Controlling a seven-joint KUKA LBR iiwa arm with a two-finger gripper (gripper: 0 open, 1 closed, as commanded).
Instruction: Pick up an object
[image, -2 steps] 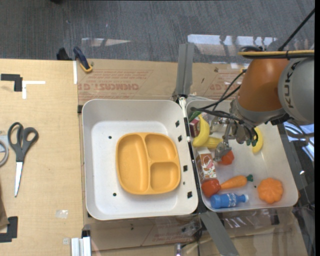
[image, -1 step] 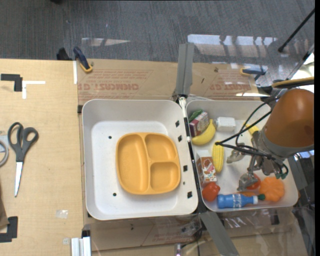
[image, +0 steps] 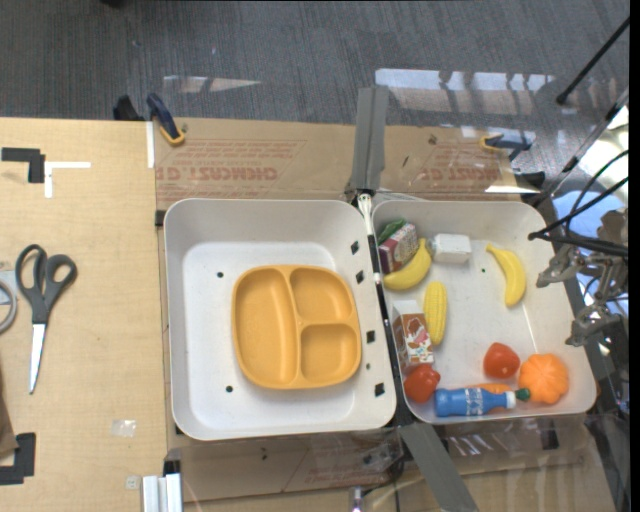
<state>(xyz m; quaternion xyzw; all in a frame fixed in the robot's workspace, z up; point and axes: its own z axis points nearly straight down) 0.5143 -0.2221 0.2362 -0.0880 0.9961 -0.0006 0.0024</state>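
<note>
- Camera view, from above and at a slant: we see a pair of grey-handled steel scissors (image: 40, 300) lying on the pale wooden bench top (image: 80, 400), well apart from both bins and, we judge, no part of the job.
- Moving right, the shallow white left bin (image: 190, 330) holds a yellow plastic tray with three compartments (image: 297, 326), set near its middle with nothing in any compartment; we read it as a place kept ready to receive things.
- Next, the shallow white right bin (image: 530, 330) holds the candidates for picking: a yellow plastic banana (image: 411, 269) touching a small dark printed carton (image: 399, 243), a white block (image: 452, 248), a yellow toy corn cob (image: 435, 311), a red and white printed packet (image: 415, 338), a small red tomato-like piece (image: 422, 381), a blue plastic bottle with a white cap lying on its side (image: 476, 402), a red pepper-like piece (image: 501, 361), a second yellow banana (image: 511, 273) and an orange toy pumpkin (image: 543, 378).
- The second banana lies alone, apart from its neighbours, which in our judgement makes it the easiest to take.
- At the far right, thin metal parts that we take for the two-finger gripper (image: 585, 290) hang at the right bin's edge; we cannot tell whether it is apart or together, and nothing is visibly held.
</note>
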